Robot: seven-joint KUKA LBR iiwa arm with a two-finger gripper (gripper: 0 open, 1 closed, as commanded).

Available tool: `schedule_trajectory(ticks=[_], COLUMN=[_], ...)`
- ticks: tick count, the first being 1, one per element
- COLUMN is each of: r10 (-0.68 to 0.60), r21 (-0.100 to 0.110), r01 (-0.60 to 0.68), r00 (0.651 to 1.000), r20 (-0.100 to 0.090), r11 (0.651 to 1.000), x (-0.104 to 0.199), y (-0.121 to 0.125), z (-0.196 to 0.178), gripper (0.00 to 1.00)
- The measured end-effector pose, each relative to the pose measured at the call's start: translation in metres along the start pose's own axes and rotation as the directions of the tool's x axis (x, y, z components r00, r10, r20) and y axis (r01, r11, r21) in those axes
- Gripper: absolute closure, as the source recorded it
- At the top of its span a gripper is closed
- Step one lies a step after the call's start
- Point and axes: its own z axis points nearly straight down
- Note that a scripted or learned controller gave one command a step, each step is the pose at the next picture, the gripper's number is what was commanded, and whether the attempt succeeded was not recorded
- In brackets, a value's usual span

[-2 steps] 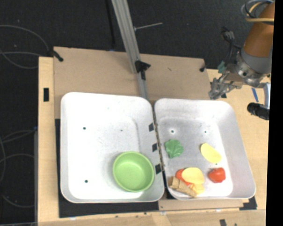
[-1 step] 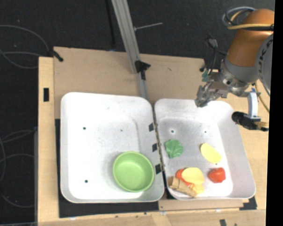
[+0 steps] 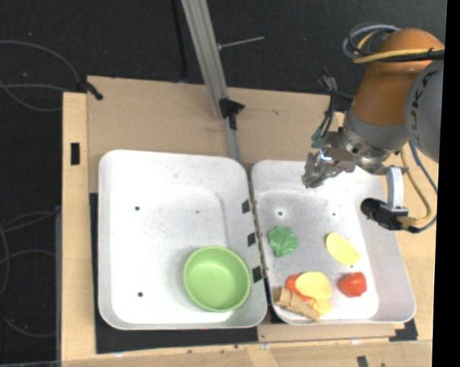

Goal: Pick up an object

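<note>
Overhead, you see two white bins side by side on tan bench. Grey arm (image 3: pixel 390 79) with orange band enters from upper right of frame. Gripper (image 3: pixel 319 174) hangs over upper edge of right bin (image 3: pixel 386 262), nothing between fingers; open or closed, you cannot tell. Right bin holds green lump (image 3: pixel 282 240) near centre, yellow piece (image 3: pixel 342 248) to its right, red piece (image 3: pixel 353 284) lower right, yellow and tan cluster (image 3: pixel 307 294) at bottom edge. Left bin (image 3: pixel 138 190) holds green bowl (image 3: pixel 216 278), lower right corner. All objects well apart from gripper.
</note>
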Motion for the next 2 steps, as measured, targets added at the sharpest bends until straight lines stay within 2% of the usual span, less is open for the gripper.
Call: schedule_trajectory(ticks=[2], r10=[-0.002], r21=[0.001], r01=[0.002], r00=[1.0], r20=[-0.002], r11=[1.0], x=[0.098], y=[-0.056], z=[-0.009], gripper=[1.0])
